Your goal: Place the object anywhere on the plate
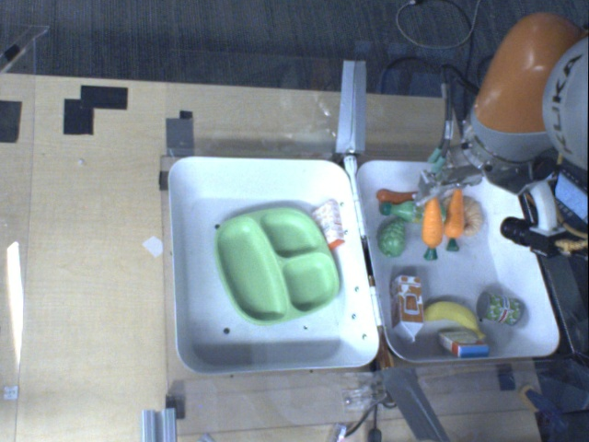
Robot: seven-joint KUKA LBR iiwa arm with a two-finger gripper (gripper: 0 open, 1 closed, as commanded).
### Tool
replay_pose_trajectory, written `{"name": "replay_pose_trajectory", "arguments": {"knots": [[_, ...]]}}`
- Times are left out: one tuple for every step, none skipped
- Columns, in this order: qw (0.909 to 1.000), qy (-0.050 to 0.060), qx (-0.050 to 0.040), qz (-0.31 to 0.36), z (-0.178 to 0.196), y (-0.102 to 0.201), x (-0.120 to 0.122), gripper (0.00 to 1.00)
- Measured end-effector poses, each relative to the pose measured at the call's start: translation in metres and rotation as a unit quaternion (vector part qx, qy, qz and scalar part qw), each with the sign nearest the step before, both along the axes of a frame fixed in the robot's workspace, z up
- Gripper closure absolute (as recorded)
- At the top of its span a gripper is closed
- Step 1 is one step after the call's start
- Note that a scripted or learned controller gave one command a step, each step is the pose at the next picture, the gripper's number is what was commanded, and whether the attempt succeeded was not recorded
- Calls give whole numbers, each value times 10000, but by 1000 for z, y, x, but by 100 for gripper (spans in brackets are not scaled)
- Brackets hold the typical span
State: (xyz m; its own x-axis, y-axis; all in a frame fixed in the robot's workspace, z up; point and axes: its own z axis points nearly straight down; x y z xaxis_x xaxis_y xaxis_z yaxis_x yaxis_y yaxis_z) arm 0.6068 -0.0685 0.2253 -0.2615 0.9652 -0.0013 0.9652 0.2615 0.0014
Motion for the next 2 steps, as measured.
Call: {"name": "replay_pose_trajectory", "arguments": {"knots": [[9997, 12, 3, 240, -44, 71, -4, 100], [9992, 9, 3, 404, -43, 127, -9, 100]]}}
